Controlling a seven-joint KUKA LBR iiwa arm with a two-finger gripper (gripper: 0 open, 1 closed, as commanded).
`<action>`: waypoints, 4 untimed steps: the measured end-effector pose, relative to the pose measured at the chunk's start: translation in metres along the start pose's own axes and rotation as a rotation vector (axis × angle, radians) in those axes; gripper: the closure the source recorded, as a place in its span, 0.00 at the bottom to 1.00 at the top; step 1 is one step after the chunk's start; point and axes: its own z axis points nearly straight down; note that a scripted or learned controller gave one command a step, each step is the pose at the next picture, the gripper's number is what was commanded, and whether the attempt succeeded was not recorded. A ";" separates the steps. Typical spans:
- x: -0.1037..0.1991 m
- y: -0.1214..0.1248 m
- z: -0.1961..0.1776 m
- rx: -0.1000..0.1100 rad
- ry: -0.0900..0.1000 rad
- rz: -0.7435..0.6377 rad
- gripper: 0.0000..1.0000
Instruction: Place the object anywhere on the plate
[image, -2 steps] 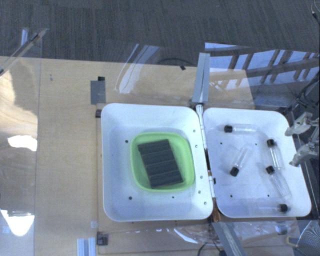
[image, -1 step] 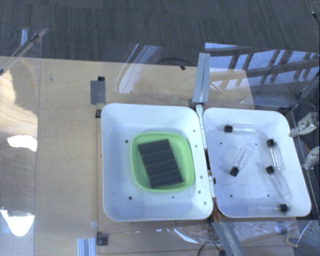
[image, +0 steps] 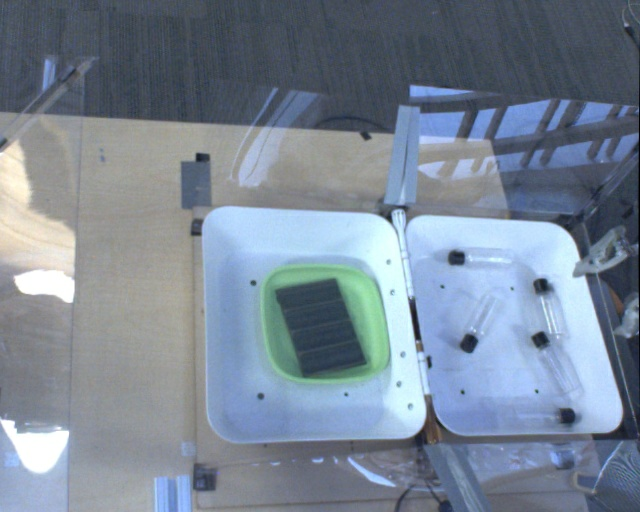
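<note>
In the camera view, the green plate (image: 272, 330) sits in the middle of the left bin (image: 225, 400). A dark ridged block (image: 320, 327) lies flat on it, well inside the rim and turned a little to the bin walls. If this block is the task's object, the placing looks already done. The good way to finish is then a straight lift away, without brushing the plate.

In the right bin (image: 500, 395) lie five clear tubes with black caps, apart from each other. If one of them is the object, the tilted tube (image: 480, 318) near the middle seems the easiest, because it is far from the walls. It is round and smooth and will probably roll, so the grasp should go across its body.

A pale part at the right rim, perhaps the gripper (image: 603, 250), is too small to read. It cannot be told if it is apart or together.

The bins are smooth white plastic on a pale wooden bench (image: 120, 300), with bright reflections from a clear sheet and a dark carpet (image: 250, 45) behind
</note>
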 end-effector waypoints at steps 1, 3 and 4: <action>-0.015 -0.006 0.013 -0.001 0.000 -0.204 0.00; -0.048 -0.019 0.017 -0.002 -0.001 -0.769 0.00; -0.049 -0.019 -0.003 -0.003 -0.002 -1.013 0.00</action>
